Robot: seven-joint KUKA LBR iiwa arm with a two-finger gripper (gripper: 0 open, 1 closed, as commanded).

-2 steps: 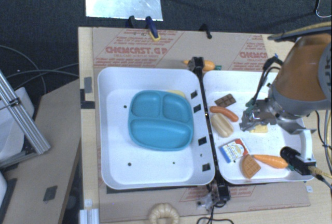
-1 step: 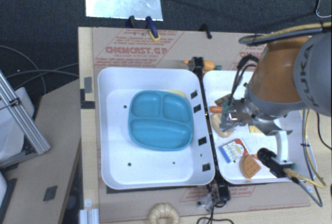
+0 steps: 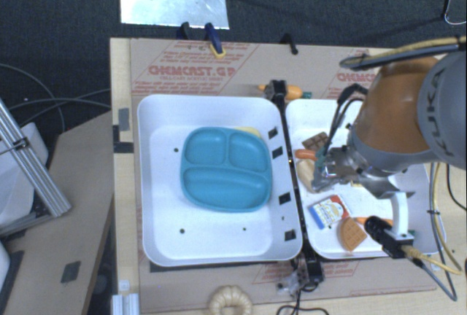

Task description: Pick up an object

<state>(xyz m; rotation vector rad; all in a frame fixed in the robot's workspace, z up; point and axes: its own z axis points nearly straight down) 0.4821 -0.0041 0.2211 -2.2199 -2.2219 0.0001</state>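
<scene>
Dark carpet all round, with a cardboard sheet point(image 3: 197, 62) laid on the bench under two white bins. In the left bin point(image 3: 157, 233), just a blue divided plate point(image 3: 225, 168) with a scrap of something yellow point(image 3: 252, 131) at its far edge. In the right bin point(image 3: 321, 249), the pickable clutter: a brown wafer-like piece point(image 3: 315, 140), an orange carrot-like stick point(image 3: 305, 155) just beside it, a pale lump point(image 3: 305, 175) against the left wall, a small blue-and-white carton point(image 3: 326, 213) and a waffle-like biscuit point(image 3: 352, 235) nearer the front. Above that pile, near the bin's left wall, the gripper point(image 3: 326, 169), low over the pale lump and the orange stick; impossible to tell from this slant whether spread or pressed together, and nothing visibly pinched. Plenty of room for trouble from here, by judgement only. Crowded pieces touching or nearly so, hence a risk of closing on two at once, or of nudging one aside and closing on air. Close to the wall and to the black clips point(image 3: 278, 153) along the divider, hence a risk of scraping or jamming on the rim during descent. Small, rounded, probably slick shapes, hence a likely slip on the lift. Bulky wrist overhead, hiding the contact point from the camera and making any miss hard to spot.
</scene>
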